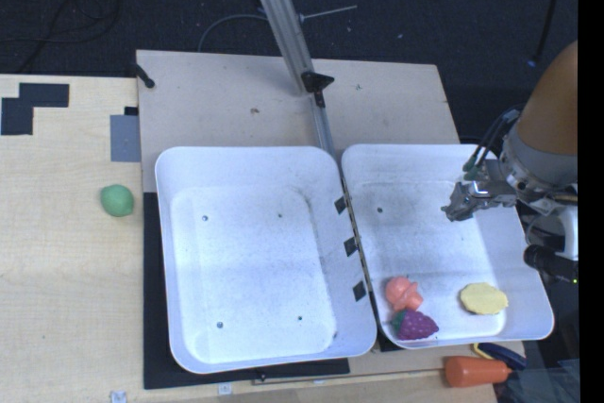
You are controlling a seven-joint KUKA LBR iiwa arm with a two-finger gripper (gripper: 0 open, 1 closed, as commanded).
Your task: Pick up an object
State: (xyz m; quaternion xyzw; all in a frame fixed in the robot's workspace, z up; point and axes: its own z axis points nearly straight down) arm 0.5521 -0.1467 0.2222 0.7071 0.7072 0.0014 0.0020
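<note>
While the arm (552, 123) reaches in from 3 o'clock, its gripper (460, 206) hangs over the right bin (420, 170), and whether it is wide or narrow I cannot tell. Toward 6 o'clock in that bin lie a pink toy (404, 292), purple grapes (414, 326) and a yellow piece (483, 298), all apart from the gripper. At 9 o'clock a green ball (118, 200) sits on the counter (57, 278).

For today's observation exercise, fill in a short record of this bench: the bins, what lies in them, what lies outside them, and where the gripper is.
bins: left bin and right bin, side by side
in right bin: pink toy, purple grapes, yellow piece, all near its front edge
outside bins: green ball left of the left bin; orange toy in front of the right bin
gripper: over right bin's right side, holding nothing
</note>
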